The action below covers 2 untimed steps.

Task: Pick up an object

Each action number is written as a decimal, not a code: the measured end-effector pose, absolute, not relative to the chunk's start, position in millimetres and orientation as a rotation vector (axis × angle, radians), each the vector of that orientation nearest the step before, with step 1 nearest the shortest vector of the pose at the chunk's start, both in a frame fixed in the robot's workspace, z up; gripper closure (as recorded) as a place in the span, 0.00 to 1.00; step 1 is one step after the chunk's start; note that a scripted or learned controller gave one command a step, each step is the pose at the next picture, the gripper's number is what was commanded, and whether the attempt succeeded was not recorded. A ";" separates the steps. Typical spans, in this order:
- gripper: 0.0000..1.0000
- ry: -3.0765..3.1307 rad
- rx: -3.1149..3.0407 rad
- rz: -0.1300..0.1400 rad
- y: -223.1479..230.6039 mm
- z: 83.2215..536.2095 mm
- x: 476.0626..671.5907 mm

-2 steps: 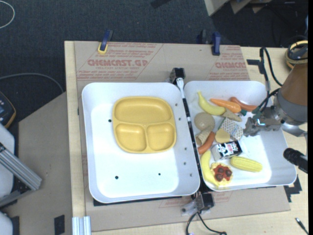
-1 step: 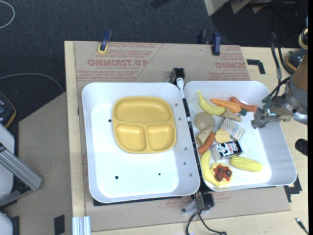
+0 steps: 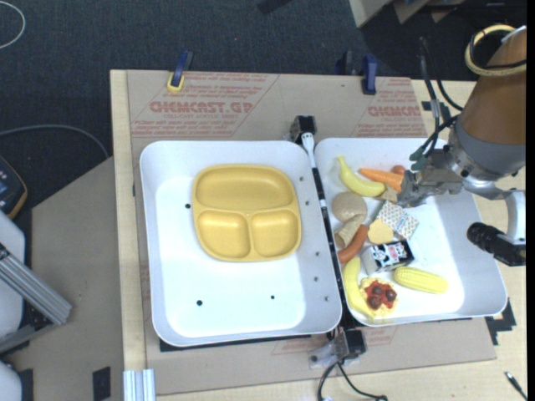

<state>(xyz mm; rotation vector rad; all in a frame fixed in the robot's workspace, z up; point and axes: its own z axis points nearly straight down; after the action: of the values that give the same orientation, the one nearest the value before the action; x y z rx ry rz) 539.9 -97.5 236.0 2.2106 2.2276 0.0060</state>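
Over the right bin (image 3: 481,303), the gripper (image 3: 411,192) hangs low beside a carrot (image 3: 382,175) and just above a checkered packet (image 3: 398,220) (whether its fingers are spread or pressed together cannot be told). Toy foods crowd that bin's left half: a banana (image 3: 358,182), a sausage (image 3: 354,243), and corn (image 3: 420,280) nearer. Left of it, a yellow divided tray (image 3: 246,210) sits in the left bin (image 3: 167,291).

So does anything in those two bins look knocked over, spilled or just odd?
Nothing looks spilled or broken. The yellow tray lies flat in the left bin. The toy food sits heaped along the right bin's left side, with a carrot beside the gripper.
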 end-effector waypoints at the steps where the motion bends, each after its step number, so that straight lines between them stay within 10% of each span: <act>1: 1.00 2.227 2.214 0.003 -50.0 223.1 554.9; 2: 1.00 2.228 2.212 0.006 12.9 226.1 570.6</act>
<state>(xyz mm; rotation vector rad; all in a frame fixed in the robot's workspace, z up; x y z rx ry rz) 570.6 12.9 226.1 2.2117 2.2284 0.0062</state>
